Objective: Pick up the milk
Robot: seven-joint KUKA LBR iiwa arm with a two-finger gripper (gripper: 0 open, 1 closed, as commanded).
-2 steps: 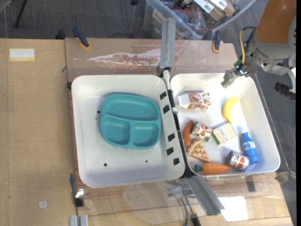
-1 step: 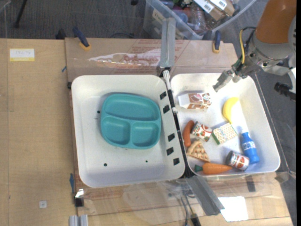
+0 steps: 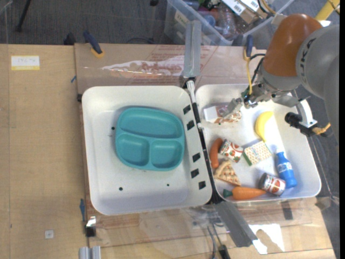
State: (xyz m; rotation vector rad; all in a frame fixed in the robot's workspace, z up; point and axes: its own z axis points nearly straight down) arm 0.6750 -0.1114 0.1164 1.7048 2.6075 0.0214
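A small red-and-white carton (image 3: 232,151), which I take for the milk, lies on its side in the middle of the right bin (image 3: 310,161). It sits between a reddish sausage (image 3: 215,151) and a checkered box (image 3: 257,153). My gripper (image 3: 235,107) hangs low over the back left part of that bin, above a flat red-and-white scrap (image 3: 228,118) and next to a small white piece (image 3: 209,112). The carton lies apart from the gripper, nearer the front of the bin.
The right bin also holds a banana (image 3: 264,124), a blue bottle (image 3: 284,169), a red can (image 3: 273,184), a carrot (image 3: 248,193) and a pizza slice (image 3: 226,172). A teal divided plate (image 3: 150,138) lies in the left bin (image 3: 99,161). A clear tub of clutter (image 3: 226,4) stands behind the bench.
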